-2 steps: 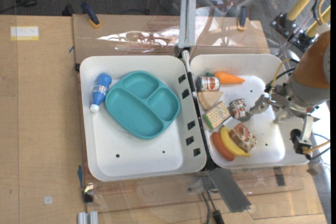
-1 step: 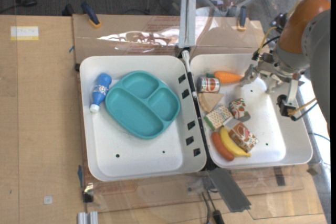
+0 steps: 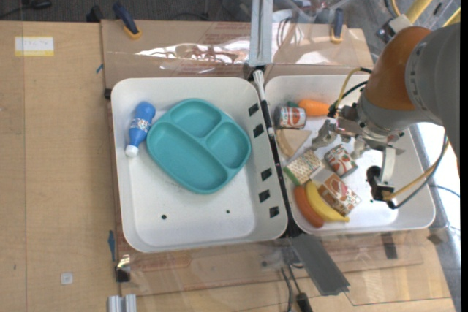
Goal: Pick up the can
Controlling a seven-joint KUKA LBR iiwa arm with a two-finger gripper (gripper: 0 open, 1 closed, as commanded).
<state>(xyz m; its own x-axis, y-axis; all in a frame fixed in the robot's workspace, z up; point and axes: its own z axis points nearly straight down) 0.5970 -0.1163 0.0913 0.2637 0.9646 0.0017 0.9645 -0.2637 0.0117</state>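
Nearest to us, at the front of the right bin (image 3: 420,212), we see a banana (image 3: 325,207) lying against an orange-coloured fruit (image 3: 306,208), with a small red-and-white carton (image 3: 338,193) touching them. Just behind sit a second small carton (image 3: 340,159), a greenish packet (image 3: 303,167) and a pale wedge-shaped item (image 3: 291,139).

We find the can (image 3: 292,116) on its side in the back left corner of that bin, close to the divider, with a carrot (image 3: 315,107) just beside it on the right.

Over the middle of the bin we see the arm's jaws (image 3: 342,139) spread apart, hanging above the second carton with nothing held between them; they stand near the can but apart from it, to its right.

In the left bin (image 3: 139,219) we see a teal divided plate (image 3: 199,145) and, beside its left edge, a blue-and-white bottle (image 3: 139,128) lying down. Both bins rest on the table (image 3: 51,172).
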